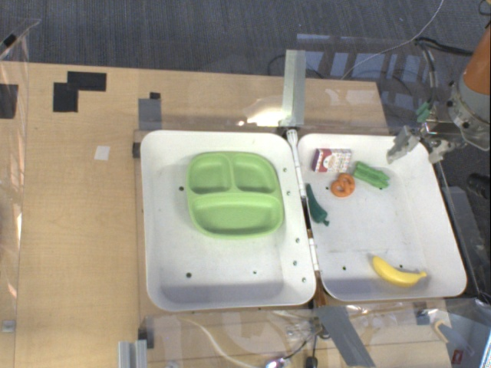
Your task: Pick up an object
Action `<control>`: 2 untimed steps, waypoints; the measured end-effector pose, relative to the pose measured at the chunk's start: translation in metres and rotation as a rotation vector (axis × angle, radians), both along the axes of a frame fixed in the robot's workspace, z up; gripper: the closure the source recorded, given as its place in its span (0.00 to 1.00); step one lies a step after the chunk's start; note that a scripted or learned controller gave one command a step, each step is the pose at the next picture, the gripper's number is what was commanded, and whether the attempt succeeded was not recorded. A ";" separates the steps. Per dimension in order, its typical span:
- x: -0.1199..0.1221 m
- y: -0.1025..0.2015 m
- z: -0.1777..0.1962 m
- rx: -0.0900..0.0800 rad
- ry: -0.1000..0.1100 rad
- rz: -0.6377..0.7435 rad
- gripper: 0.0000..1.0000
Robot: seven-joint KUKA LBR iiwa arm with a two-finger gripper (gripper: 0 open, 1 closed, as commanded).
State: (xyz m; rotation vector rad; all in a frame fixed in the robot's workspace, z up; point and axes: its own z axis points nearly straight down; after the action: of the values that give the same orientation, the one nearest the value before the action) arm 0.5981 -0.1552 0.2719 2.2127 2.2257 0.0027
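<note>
I see my gripper [418,140] hanging at the upper right corner of the right-hand bin [449,228], over its back rim, with the arm coming in from the right and the wrist tilted so the fingers point down and to the left. I cannot tell whether they are apart or together; they are too small and blurred against the rim.

Nothing is in the pincer. The nearest candidate is the green toy [371,176], lying below and to the left of the gripper, with its long axis running left-to-right and slightly downward. Just left of it sits the orange ring-shaped piece [343,185], touching or nearly so, and up-left of that the small red-and-white box [331,160]. The banana [397,272] lies well apart, far below the gripper near the front rim. I judge the green toy the shortest reach: down and leftward, closing across its short side.
</note>
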 end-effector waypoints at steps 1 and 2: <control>0.048 0.019 -0.105 0.001 0.001 0.043 0.00; 0.033 0.040 -0.181 -0.002 -0.010 0.164 0.00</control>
State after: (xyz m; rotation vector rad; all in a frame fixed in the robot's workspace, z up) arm 0.6307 -0.1152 0.0905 2.0178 2.3932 0.0119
